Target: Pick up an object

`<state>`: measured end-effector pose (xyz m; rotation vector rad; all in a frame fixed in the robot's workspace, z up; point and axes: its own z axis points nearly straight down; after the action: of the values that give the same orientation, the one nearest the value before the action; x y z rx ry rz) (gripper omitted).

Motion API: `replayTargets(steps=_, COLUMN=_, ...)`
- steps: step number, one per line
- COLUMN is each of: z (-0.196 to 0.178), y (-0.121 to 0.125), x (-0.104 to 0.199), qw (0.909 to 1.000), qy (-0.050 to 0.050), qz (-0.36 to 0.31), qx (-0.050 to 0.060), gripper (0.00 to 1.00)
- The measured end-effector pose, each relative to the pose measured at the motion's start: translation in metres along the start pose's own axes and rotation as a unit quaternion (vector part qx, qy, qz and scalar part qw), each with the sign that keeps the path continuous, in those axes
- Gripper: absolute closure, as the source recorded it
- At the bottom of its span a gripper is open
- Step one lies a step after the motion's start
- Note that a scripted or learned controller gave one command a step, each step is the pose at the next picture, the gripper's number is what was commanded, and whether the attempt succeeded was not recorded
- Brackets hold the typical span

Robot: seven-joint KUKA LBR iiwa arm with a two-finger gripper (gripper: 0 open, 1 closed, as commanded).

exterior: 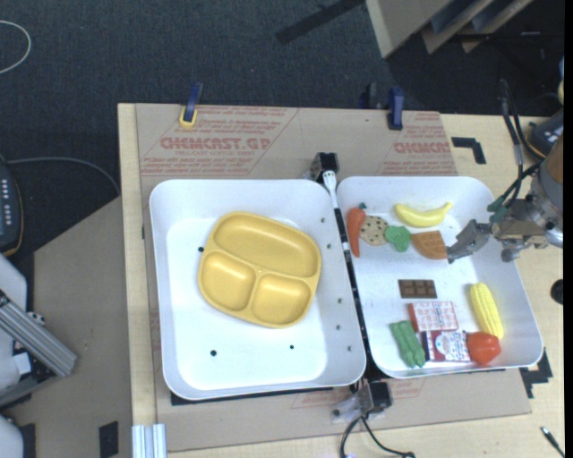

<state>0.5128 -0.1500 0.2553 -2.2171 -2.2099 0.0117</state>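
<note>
A dark blue-grey carpet covers the floor across the top of the view from nine to one o'clock; a thin pale cable loops on it at ten o'clock; a pale wooden piece of furniture stands at one o'clock, a dark bar slanting on the floor just beside it at twelve. The worktop is light wood, its near surface covered by a brown protective sheet printed with red lettering; a yellow clamp grips its far edge at eleven o'clock and a blue clamp at one o'clock; a grey metal rail lies at eight o'clock; light is even and soft.
</note>
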Motion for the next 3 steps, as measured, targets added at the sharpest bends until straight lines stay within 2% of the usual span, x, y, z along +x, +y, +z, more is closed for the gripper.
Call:
replayTargets(steps=1, z=-0.007, y=0.002, x=0.000, qw=1.0000, qy=-0.001, qz=-0.002, qx=-0.007, gripper=0.00)
replayTargets(steps=3, z=0.117, y=-0.001, x=-0.001, qw=1.0000, qy=0.000, qz=-0.001, qx=-0.004, gripper=0.00)
